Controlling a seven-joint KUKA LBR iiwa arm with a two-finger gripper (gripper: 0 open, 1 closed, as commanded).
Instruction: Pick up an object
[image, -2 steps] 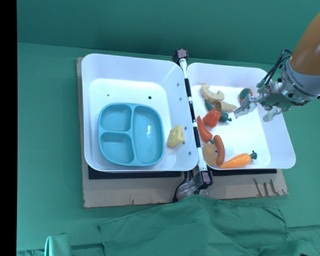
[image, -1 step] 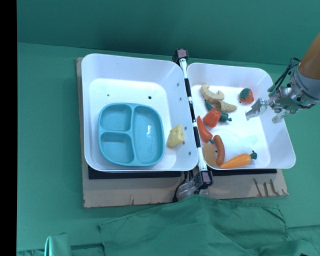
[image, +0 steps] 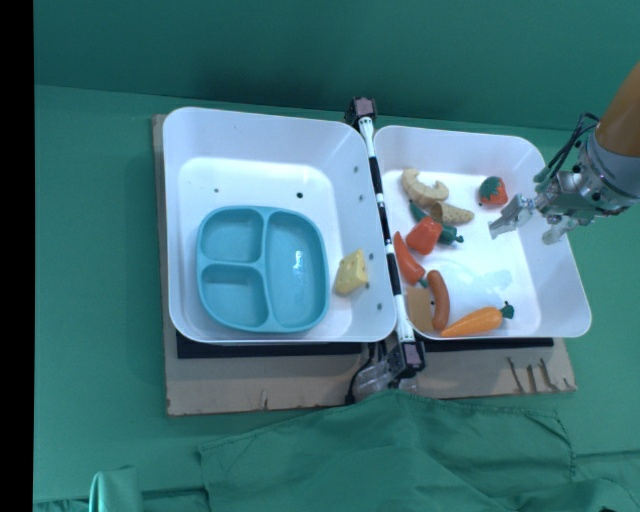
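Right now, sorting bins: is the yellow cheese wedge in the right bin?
No, the cheese wedge lies in the left bin, beside the blue divided plate.

White bins (image: 265, 140), light blue divided plate (image: 262, 268), yellow cheese wedge (image: 350, 274), orange carrot (image: 476, 321) with green top, red strawberry (image: 491, 191), red pepper (image: 425, 235), green cloth (image: 100, 250), brown cardboard base (image: 270, 398), silver gripper (image: 530, 222)

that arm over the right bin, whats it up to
The arm's gripper hangs over the right bin, near its right side, with its fingers spread and nothing between them. Toy foods lie in that bin: a strawberry, a red pepper, a carrot. The left bin holds a blue divided plate and a yellow cheese wedge. Nothing is picked up yet.
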